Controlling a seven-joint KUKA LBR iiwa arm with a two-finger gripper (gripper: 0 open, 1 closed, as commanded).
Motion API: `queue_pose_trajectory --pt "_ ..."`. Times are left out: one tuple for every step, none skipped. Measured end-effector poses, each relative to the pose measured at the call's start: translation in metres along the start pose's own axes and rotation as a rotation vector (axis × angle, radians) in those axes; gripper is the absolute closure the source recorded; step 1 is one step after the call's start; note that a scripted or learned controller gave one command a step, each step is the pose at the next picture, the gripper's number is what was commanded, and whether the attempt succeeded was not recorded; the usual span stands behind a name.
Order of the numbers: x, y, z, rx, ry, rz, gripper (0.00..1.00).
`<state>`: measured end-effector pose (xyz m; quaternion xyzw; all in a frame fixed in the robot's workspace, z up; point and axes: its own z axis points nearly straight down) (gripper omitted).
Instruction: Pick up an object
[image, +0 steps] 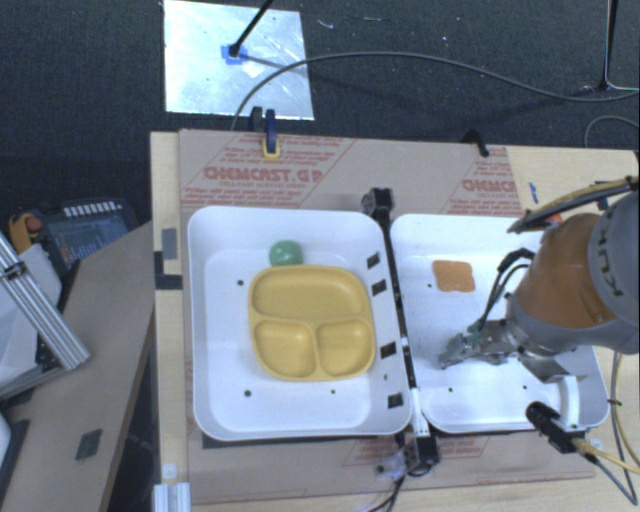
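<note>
Gripper low in right bin, grip state indiscernible; orange pad apart, upper centre-right.

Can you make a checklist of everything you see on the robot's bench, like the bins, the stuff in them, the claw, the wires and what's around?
Surface: bench with brown cardboard sheet under two white bins, left bin and right bin.
Job's things: yellow divided tray in the left bin; small green ball beside its far edge; flat orange piece in the right bin.
Clutter: nothing seen.
Grippers: gripper low in the right bin, near the floor; nothing visibly held.
Cables: black cable on the dark floor; wires along the arm.
Surroundings: shiny metal plate, handheld controller at left.
</note>
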<state>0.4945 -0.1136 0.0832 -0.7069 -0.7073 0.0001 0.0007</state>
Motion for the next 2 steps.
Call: queue_pose_trajectory --pt "0.000 0.001 -0.012 -0.004 -0.001 0.000 1.00" --pt "-0.001 -0.004 -0.057 -0.006 -0.002 -0.002 1.00"
